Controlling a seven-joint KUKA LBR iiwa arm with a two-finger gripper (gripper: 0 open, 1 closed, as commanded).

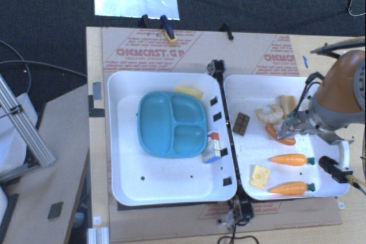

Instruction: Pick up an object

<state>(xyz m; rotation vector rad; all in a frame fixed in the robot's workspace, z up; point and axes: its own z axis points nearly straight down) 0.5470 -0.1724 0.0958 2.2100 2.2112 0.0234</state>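
Camera view, looking down at a slant, gives us both bins at once. We see the arm (343, 88) reach in from the right and bring its gripper (289, 128) low over the right bin (251, 88), at a red-orange sausage-like piece (280, 135). That looks like the thing picked for lifting, since the tool sits right at it. We cannot tell how the jaws stand, nor whether the piece lies between them; the tool's body hides that spot.

Around it in the right bin we find a pale shell-shaped pastry (270, 115), a beige piece (287, 103), a chocolate bar (241, 123), a cheese wedge (260, 176) and two carrots (291, 159) (291, 187). They lie loose and apart, which we judge leaves room for a grasp from above.

In the left bin (128, 123) we see a blue divided tray (171, 124), a yellow piece (189, 91) at its far edge, and a small carton (213, 148) against the divider.
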